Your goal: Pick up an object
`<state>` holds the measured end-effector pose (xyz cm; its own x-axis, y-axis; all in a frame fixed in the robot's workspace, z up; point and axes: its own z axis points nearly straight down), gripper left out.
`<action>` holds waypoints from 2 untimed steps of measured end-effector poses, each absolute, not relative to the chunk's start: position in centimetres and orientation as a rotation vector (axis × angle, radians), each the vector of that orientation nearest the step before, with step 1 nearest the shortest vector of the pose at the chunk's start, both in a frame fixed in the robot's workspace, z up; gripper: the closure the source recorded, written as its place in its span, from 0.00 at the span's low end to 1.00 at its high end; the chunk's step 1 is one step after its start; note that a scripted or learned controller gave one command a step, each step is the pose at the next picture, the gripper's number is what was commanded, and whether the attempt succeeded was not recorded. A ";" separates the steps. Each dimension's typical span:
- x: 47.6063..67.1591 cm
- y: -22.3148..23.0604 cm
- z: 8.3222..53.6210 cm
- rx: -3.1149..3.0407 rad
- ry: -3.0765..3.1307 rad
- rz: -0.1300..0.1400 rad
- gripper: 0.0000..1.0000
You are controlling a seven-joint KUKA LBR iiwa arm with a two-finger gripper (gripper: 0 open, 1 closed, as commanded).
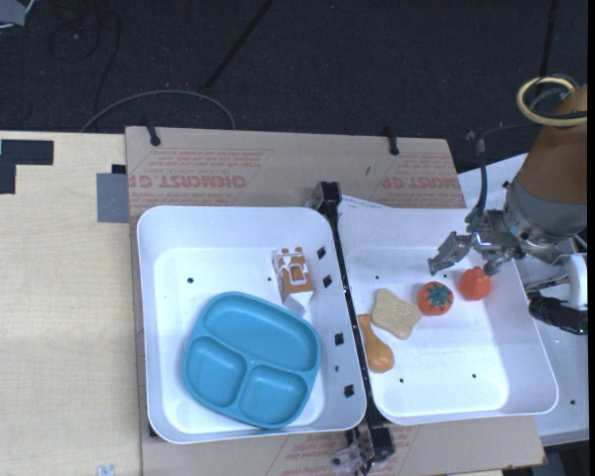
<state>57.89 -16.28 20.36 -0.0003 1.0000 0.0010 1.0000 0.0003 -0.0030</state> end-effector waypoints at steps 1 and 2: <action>57.6 -15.4 15.5 -2.218 -2.215 0.006 0.00; 56.9 -14.9 10.9 -2.217 -2.217 0.006 0.00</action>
<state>56.89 -14.85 10.90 0.0001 1.0000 0.0020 1.0000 0.0000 -0.0071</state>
